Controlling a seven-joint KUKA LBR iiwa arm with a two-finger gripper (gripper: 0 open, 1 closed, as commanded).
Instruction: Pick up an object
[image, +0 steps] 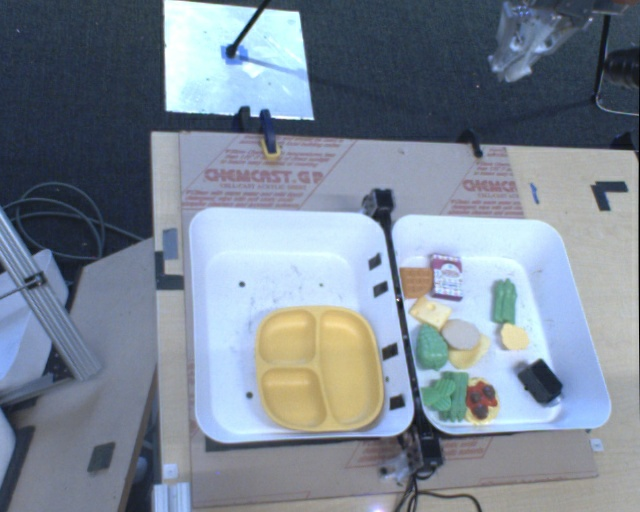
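The gripper (522, 45) hangs blurred at far right, beyond the bench. The left bin (215, 260) holds a yellow tray (320, 366). The right bin (560, 260) holds a red carton (446, 276), a cracker (415, 282), cheese (431, 312), green beans (503, 300), a pizza slice (481, 398) and a black block (540, 381) at its near right.

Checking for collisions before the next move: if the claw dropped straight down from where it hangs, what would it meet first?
Probably the dark floor beyond the bench. The claw hangs past the far edge of the right bin, not over it, though depth is hard to judge from this slant.
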